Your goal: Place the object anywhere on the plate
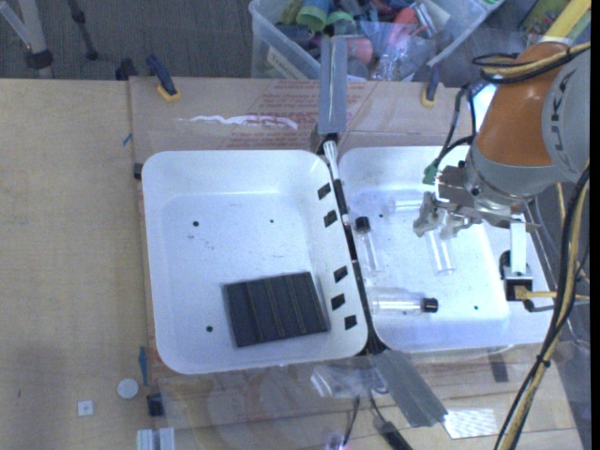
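The worktop carries two shallow white bins side by side. In the left bin a dark ribbed plate lies flat toward 5 o'clock of the bin floor, a little turned, with its right end near the divider between the bins. The right bin holds several clear tubes with black caps. One tube lies almost level at about 7 o'clock of this bin, with its cap pointing toward 3 o'clock. A second tube stands along the left wall at about 9 o'clock, with its cap at the upper end, just beside the divider. A third clear tube lies near the middle of the bin, directly at 6 o'clock from the gripper. The arm, grey with an orange band, comes in from 3 o'clock and hangs over the upper part of the right bin. The gripper points down and its pale fingers are spread a little apart; I cannot tell whether the third tube is between them or only lying under them. All the tubes are in the right bin, well apart from the plate. At 12 o'clock, beyond the bins, a clear box is full of coloured things.
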{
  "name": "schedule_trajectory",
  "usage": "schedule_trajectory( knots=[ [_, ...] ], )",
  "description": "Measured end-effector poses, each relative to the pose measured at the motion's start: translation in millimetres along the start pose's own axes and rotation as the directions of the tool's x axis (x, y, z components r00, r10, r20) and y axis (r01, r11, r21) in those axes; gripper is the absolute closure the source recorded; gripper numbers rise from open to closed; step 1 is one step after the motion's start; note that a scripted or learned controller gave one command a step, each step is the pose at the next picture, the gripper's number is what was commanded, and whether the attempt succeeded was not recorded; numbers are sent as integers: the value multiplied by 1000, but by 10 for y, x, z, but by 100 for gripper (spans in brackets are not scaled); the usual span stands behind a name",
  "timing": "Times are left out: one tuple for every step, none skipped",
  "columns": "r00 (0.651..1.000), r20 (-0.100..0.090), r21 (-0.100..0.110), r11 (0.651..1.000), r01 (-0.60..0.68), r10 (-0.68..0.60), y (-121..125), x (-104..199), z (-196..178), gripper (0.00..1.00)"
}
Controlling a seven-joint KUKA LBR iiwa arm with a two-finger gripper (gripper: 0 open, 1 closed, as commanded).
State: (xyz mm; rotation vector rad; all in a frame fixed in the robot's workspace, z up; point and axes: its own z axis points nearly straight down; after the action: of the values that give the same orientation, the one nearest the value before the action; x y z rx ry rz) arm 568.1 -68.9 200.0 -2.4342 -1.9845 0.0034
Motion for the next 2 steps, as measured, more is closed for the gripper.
schedule_trajectory(
  knots=[
    [971, 0, 6, 971, -238, 238, -411, 930, 166, 100],
    [928, -12, -24, 927, -374, 373, -200, 1330, 395, 100]
  ],
)
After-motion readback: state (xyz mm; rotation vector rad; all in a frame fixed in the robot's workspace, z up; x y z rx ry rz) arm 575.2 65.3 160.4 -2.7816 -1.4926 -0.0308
